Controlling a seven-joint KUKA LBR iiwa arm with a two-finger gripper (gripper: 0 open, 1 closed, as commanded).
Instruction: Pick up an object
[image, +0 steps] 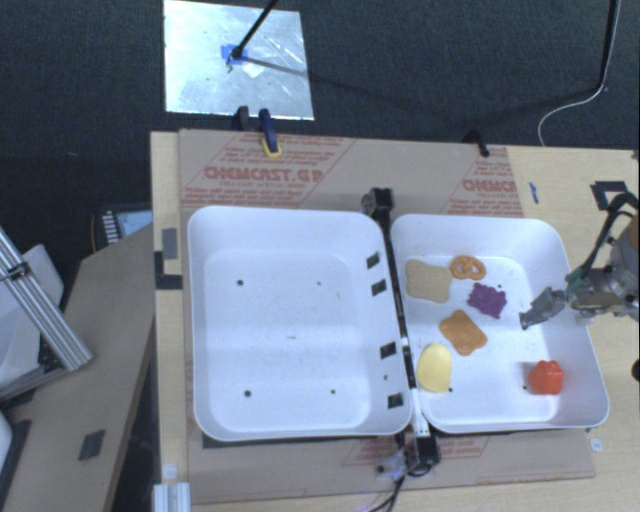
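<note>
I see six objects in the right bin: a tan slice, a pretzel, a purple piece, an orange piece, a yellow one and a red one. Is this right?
Not quite: the count and the objects are right, but the red one is listed correctly while "six" holds; what is wrong is nothing there.

Claw (545, 306) reaching in over the right bin (520, 232) rim, nothing visible between its prongs. Just left of claw: purple piece (487, 299). Farther left: tan slab (428, 281). Up-left: pretzel (467, 267). Down-left: orange piece (463, 331), then pale yellow lemon (434, 367). Directly below: red tomato (545, 377). Far left: left bin (290, 330).
</note>
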